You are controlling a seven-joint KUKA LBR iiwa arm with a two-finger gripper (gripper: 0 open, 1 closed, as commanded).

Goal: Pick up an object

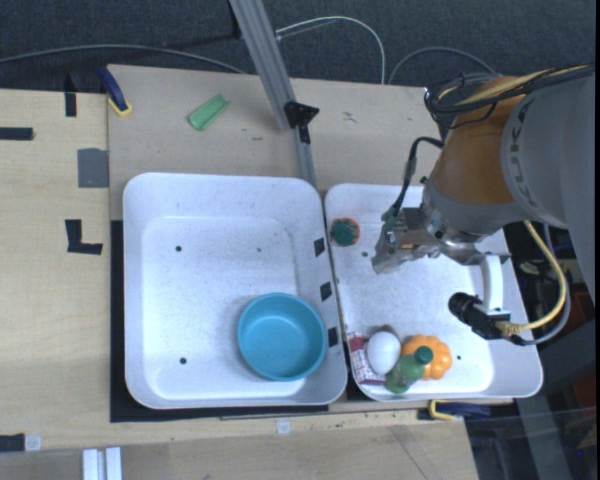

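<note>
The arm reaches in from the right over the right bin [500, 373], its gripper [392, 253] low above the bin's bare floor. Nothing sits between the fingers, but whether they are spread or closed I cannot tell. A small green-and-orange ball [345, 231] lies just left of the gripper, near the bin's far left corner. Along the near edge cluster a white egg [383, 351], a green piece [405, 373] and an orange fruit [429, 356]. A blue bowl [281, 336] rests in the left bin [180, 268].
</note>
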